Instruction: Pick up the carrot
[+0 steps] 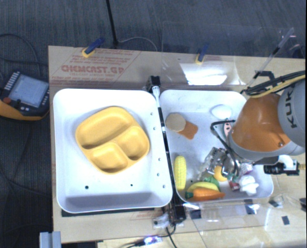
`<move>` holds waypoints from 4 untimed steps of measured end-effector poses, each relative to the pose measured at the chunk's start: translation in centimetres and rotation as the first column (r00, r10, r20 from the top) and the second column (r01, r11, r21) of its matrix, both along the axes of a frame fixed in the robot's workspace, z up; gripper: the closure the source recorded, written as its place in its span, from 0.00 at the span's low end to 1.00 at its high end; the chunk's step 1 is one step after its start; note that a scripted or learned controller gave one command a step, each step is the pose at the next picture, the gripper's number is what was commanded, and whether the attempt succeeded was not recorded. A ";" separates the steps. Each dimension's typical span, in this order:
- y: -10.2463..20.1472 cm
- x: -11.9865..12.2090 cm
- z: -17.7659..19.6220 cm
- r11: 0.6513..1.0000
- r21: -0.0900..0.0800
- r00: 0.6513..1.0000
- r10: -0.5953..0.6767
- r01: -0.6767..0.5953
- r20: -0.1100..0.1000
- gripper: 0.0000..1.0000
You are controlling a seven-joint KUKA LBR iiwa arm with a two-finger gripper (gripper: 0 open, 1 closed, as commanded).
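Observation:
The carrot [209, 194] is orange with a green tip at its left end. It lies flat along the front wall of the right bin [194, 105]. My gripper [218, 164] hangs low in that bin, just behind and slightly right of the carrot, over a cluster of small toys. The orange wrist band rises behind it to the right. A small yellow piece [220, 173] sits right under the gripper's tip. Nothing shows the carrot lifted off the bin floor.
A corn cob [180, 172] stands left of the carrot, and a yellow-green piece [200, 186] lies right behind it. A brown cup [180, 124] and a white egg [221, 110] lie at the bin's back. White and red toys [247, 184] crowd the front right corner. The left bin holds a yellow divided plate [112, 138].

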State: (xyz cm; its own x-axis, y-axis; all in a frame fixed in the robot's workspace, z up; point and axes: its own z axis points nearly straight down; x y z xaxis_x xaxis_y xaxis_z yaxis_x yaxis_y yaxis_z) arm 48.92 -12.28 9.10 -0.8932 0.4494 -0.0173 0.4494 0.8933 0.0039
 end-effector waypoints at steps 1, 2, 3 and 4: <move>0.1 0.1 1.0 1.000 0.001 1.000 -0.001 0.001 0.002 1.00; -1.9 0.0 0.0 0.989 0.006 0.989 0.148 -0.148 -0.002 1.00; -7.1 -0.5 1.9 0.999 0.004 0.999 -0.038 0.038 -0.016 1.00; -7.1 -0.5 1.9 0.999 0.005 0.999 -0.038 0.038 -0.016 0.00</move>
